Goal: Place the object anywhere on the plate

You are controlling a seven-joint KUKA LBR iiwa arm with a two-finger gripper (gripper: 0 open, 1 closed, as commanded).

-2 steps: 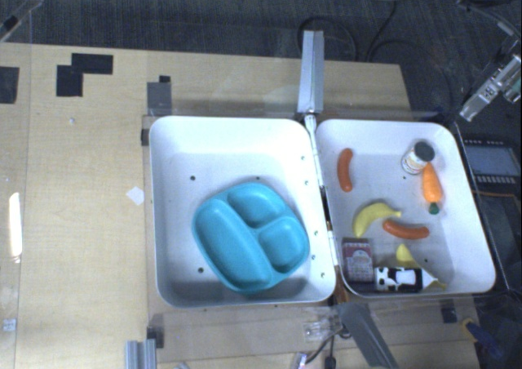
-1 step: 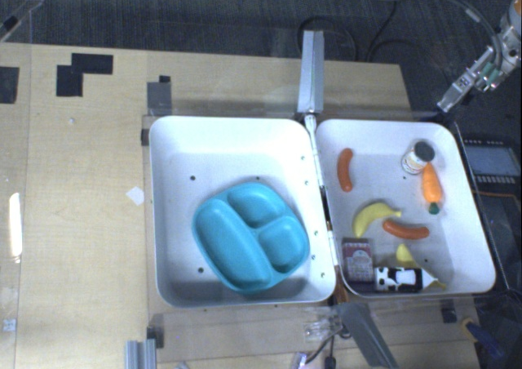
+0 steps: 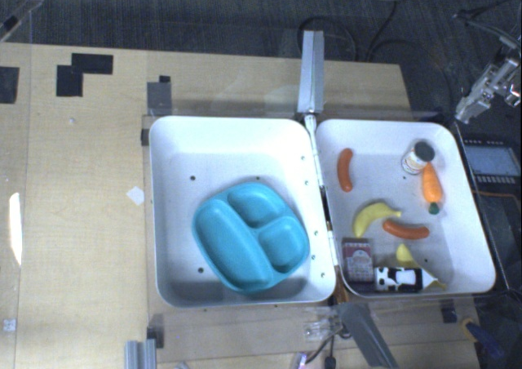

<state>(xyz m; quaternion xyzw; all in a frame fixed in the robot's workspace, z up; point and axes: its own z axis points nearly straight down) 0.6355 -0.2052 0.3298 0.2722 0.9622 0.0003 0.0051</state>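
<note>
Plate [image 3: 251,234], blue and three-sectioned, sits in the left bin [image 3: 175,196], with nothing on it. Right of the plate, the other bin [image 3: 481,253] holds sausages, a banana [image 3: 374,215] and a carrot [image 3: 431,185]. Gripper [image 3: 489,90] hovers far beyond it; whether it is parted or closed cannot be told. Picking well means choosing an isolated piece, such as the banana.

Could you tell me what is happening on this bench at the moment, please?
Nothing is being handled yet. The gripper sits up at the far right, away from both bins. The blue plate lies in the left bin. The right bin holds the banana, two sausages, a carrot and other small items.
</note>
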